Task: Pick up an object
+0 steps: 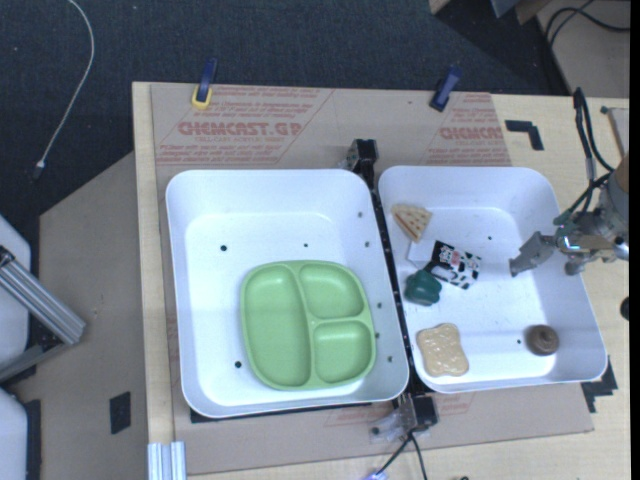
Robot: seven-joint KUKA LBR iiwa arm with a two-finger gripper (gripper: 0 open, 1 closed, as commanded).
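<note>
Camera view: two shallow white bins sit side by side on a cardboard-covered bench. The left bin (200, 218) carries a green divided plate (307, 323), lying flat in its lower middle. The right bin (500, 183) is the landmark for everything else.

Near that bin's left wall, toward its upper corner, lies a tan wedge-shaped piece (411, 220). Below it, closer to the bin's middle, is a small black-and-white patterned object (454, 264), and touching or just beside that on its lower left is a dark teal lump (423, 288). Against the bin's lower-left corner rests a beige, toast-like slab (441, 350). Well apart from these, near the bin's lower-right corner, sits a small brown round object (543, 340).

The gripper (527, 258) reaches in over the right bin's right side, at about mid-height — whether its fingers are spread or pressed together cannot be told from this angle, and nothing is seen between them. The black-and-white object is the nearest of the items on the bin's left half, lying clear of the gripper's tip; the brown round object lies below it, also apart.
</note>
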